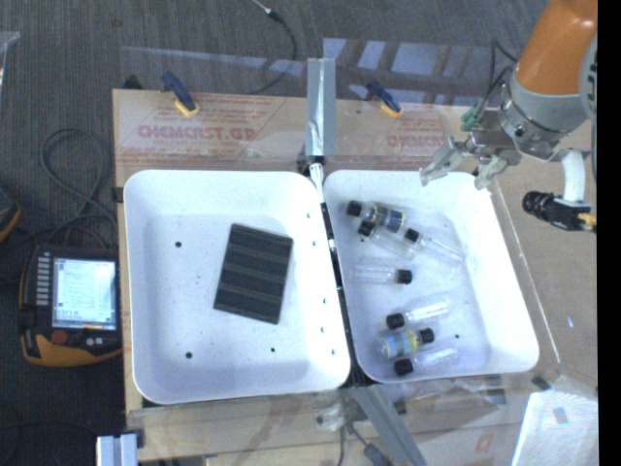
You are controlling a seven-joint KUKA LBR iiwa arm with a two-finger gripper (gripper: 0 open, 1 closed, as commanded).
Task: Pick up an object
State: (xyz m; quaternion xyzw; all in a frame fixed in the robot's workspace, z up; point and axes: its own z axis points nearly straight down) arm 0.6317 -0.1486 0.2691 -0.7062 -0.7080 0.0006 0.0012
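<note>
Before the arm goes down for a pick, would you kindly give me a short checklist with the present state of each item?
1. Claw carries nothing: ok, nothing sits between its spread fingers.
2. Claw is over the right bin: ok, it sits at the bin's far rim.
3. Claw is above a target: not ok, the nearest vials lie nearer the bin's far left corner.
4. A vial stands apart for a clean grasp: ok, the small vial mid-bin lies alone.
5. Left bin offers a target: ok, a flat black ribbed block lies there.
6. Claw height above the bin: cannot tell.

Dark grey carpet floor (78,27), cables
</note>
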